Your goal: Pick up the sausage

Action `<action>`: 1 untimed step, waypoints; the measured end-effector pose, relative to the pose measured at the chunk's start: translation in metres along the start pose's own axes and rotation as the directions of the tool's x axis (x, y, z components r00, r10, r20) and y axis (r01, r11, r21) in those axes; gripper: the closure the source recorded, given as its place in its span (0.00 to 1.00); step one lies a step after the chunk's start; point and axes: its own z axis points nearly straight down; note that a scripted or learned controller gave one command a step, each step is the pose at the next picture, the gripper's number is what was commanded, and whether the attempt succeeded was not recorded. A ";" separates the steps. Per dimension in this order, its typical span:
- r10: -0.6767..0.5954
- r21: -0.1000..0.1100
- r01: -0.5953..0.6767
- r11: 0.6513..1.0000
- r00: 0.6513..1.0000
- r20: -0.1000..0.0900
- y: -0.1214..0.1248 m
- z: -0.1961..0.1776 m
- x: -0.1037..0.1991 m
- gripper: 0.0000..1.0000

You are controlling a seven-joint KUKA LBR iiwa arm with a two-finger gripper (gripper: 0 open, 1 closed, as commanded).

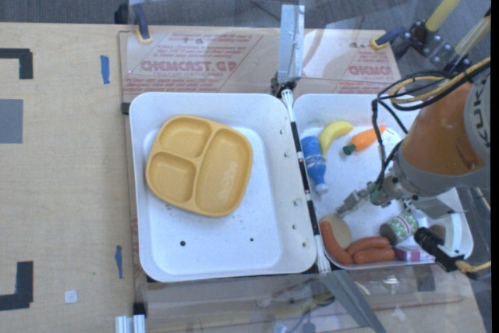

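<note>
Sausage: reddish links lying flat along the near edge of the right bin, just below the claw and slightly to its left; nothing touches them, so the pick is not yet made.
Claw: hangs over the middle of the right bin at the end of the grey wrist; whether it is spread or pressed together cannot be told from this slant. It appears poised above the target, probably lining up for a descent.
Arm: orange band above the wrist, reaching in from the right, covering much of the bin's far right part.
Blue bottle: lies on its side to the left of the claw, close to the bin's left wall.
Banana: above and left of the claw, near the bin's far side.
Carrot: just above the claw, beside the banana.
Small can: lower right of the claw, near the sausage's right end; likely a crowding risk for a grasp there.
Yellow divided plate: well to the left of the claw, in the left bin, apart from the task.
Bench: pale wood, carries both bins side by side.
Next move, as a judgement: a drop down and slightly left onto the links' middle.
</note>
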 end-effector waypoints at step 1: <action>0.201 -0.003 -0.201 0.980 0.980 0.000 -0.018 -0.001 0.014 0.00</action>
